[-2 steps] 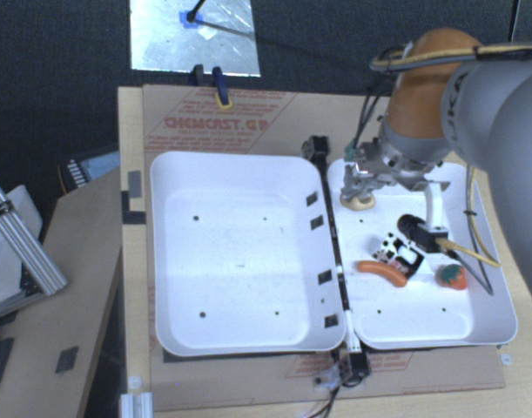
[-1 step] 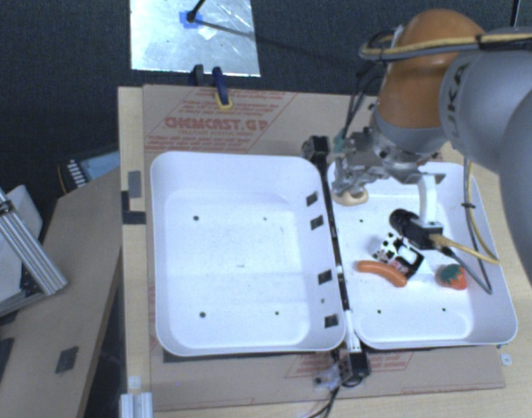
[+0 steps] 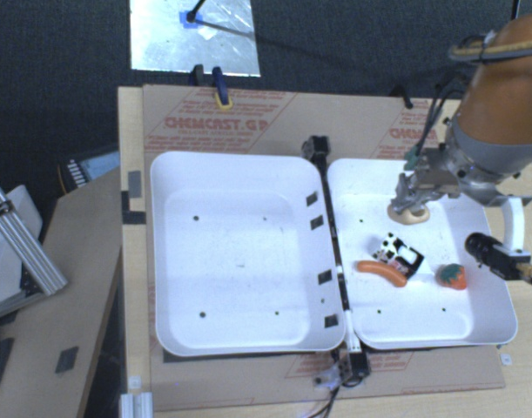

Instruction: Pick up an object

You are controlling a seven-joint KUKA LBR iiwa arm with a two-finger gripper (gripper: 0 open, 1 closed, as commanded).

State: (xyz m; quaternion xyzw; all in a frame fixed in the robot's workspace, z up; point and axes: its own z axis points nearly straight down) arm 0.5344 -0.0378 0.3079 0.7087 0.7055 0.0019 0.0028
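Note:
My gripper (image 3: 410, 200) hangs low over the back of the right bin (image 3: 422, 325), directly above a flat tan round object (image 3: 412, 214) that it touches or nearly touches. Nearer the front lie a black-and-white patterned block (image 3: 398, 252), an orange sausage-shaped piece (image 3: 383, 272) just in front of it, and a small orange and green piece (image 3: 454, 275) to their right. The grey arm with its orange band (image 3: 509, 77) comes in from the upper right.
The left bin (image 3: 239, 251) lies beside the right one, with a black hinge strip (image 3: 329, 233) between them. A black part (image 3: 494, 255) sticks in at the right bin's right rim. Cardboard (image 3: 248, 116) lies under both bins.

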